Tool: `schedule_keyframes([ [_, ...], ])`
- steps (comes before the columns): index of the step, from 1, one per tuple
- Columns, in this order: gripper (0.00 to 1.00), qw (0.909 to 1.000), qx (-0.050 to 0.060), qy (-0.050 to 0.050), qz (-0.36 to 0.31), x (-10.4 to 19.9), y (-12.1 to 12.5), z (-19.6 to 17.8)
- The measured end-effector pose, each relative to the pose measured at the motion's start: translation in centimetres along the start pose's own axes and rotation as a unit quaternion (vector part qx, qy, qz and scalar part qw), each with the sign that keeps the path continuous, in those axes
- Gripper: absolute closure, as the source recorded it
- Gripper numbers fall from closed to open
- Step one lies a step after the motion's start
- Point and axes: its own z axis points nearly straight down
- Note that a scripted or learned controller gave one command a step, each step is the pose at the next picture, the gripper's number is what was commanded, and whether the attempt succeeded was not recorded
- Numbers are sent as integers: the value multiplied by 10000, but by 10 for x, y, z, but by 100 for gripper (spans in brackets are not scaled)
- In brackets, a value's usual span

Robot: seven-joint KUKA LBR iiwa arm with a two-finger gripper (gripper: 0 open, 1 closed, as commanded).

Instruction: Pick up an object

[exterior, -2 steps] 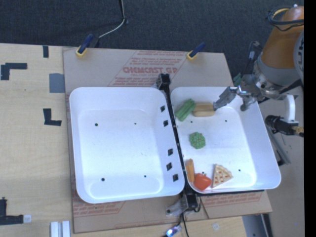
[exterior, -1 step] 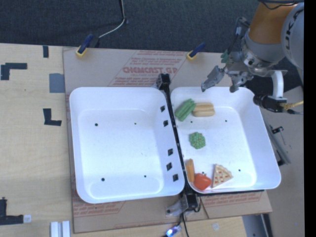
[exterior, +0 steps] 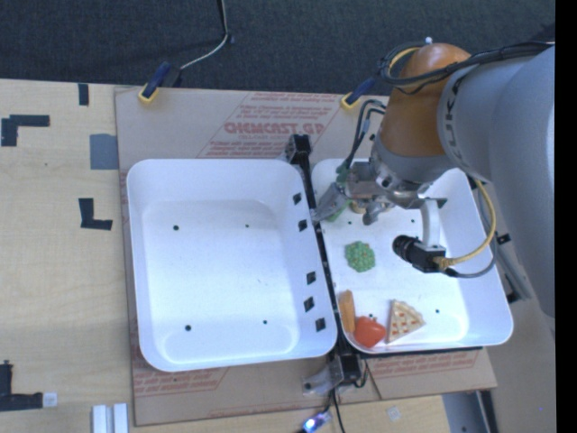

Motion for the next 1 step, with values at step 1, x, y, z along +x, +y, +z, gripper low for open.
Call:
schedule_keyframes([
  [1,0,9999,-168,-23,5,17,13,-175],
])
